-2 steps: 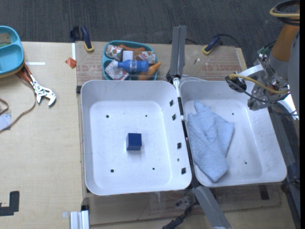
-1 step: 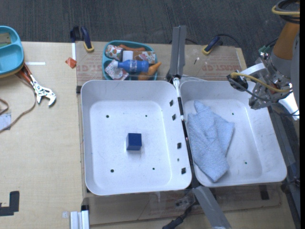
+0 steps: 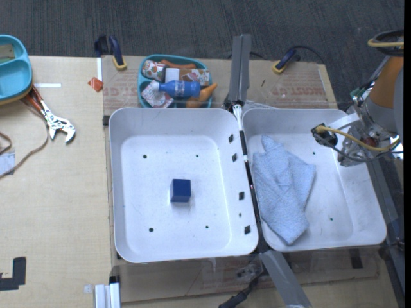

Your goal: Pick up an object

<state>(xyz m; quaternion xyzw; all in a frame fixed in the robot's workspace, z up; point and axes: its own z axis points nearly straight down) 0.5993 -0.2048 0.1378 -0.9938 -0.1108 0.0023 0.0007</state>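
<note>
On the tabletop [image 3: 51, 210], my arm [image 3: 385, 95] hangs over the right bin [image 3: 366, 191]; my claw [image 3: 350, 149] sits near its far right edge, its grip state hidden from me. The pale blue cloth [image 3: 282, 191] lies just leftward, long axis running near-to-far. The blue cube [image 3: 181, 190] sits well beyond, in the left bin [image 3: 128, 172].

Grey arm with orange band [image 3: 388, 88] cut off at right edge; tool [image 3: 350, 147] fingers too blurred to read.
</note>
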